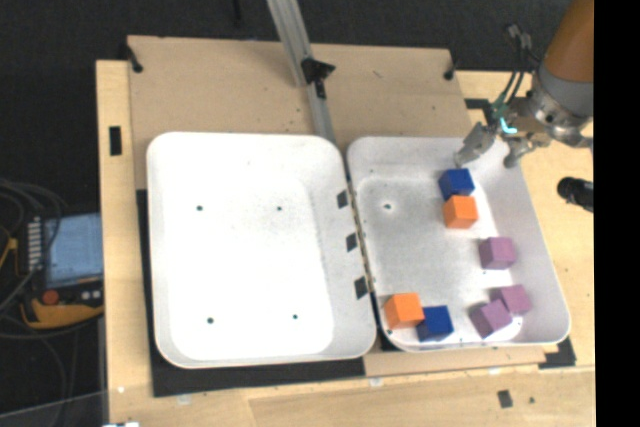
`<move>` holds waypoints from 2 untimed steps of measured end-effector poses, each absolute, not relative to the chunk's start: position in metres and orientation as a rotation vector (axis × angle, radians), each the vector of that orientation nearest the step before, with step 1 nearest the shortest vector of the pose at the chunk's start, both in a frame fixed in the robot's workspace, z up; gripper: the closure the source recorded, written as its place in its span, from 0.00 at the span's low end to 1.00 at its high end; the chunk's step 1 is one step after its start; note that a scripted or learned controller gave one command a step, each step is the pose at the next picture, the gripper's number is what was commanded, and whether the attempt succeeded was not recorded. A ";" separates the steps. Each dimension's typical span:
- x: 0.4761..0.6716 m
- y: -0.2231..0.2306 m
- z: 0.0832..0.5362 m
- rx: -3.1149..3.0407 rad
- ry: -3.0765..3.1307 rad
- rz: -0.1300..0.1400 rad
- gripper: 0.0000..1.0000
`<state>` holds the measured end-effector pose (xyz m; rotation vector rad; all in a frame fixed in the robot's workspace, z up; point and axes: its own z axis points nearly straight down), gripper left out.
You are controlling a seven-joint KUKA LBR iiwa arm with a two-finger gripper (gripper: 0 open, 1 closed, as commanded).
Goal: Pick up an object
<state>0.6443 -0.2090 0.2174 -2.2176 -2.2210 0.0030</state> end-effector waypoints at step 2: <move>0.636 -0.211 0.175 -2.221 -2.222 0.006 0.00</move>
